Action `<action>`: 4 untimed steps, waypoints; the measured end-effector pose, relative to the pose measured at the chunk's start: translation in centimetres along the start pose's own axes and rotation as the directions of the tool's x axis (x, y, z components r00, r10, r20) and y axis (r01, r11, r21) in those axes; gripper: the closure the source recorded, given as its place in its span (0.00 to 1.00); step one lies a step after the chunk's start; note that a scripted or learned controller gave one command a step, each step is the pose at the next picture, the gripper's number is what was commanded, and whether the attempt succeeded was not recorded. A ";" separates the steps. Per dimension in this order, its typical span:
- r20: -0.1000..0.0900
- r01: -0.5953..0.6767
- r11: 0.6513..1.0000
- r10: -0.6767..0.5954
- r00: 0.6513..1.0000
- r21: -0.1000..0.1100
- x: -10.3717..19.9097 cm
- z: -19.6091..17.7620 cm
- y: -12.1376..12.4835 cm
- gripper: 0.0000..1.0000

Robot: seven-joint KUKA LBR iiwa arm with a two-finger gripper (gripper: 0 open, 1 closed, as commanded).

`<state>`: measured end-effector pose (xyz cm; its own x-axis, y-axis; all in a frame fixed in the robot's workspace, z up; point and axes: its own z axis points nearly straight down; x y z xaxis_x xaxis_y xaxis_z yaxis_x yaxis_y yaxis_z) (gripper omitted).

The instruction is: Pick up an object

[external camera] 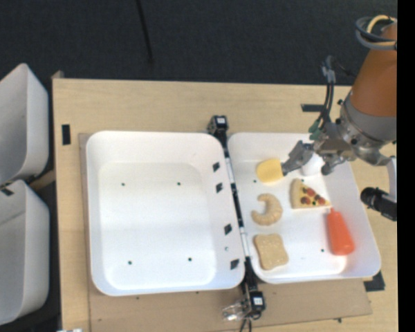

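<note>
place: robot lab | evidence: plywood bench (159, 106), twin white bins (97, 206), toy food

5 food items (268, 209) in the right bin (356, 263), beside the left bin (104, 206)

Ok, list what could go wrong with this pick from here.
1. The end effector sits at the edge of the yellow piece, not over its middle, so closing there may nudge it away rather than grip it.
2. The pizza slice and croissant lie close by; a descent off target could bump or shift them.
3. The yellow piece is near the divider between the bins; a push could slide it against that wall.
</note>
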<state>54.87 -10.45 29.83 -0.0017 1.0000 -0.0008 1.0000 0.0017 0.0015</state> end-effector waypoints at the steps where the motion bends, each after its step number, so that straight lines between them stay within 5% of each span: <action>1: -0.003 -0.003 1.000 0.003 1.000 0.015 0.1 12.6 -3.5 0.00; 2: 0.000 -0.008 1.000 0.008 1.000 -0.001 -0.1 10.9 -3.1 1.00; 3: 0.000 0.007 1.000 -0.007 1.000 -0.018 4.3 -3.5 -0.3 1.00; 4: -0.003 0.006 1.000 -0.006 1.000 -0.002 9.3 -5.6 -4.1 1.00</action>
<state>50.76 -1.14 35.42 -0.0082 1.0000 0.0018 1.0000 0.0082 0.0036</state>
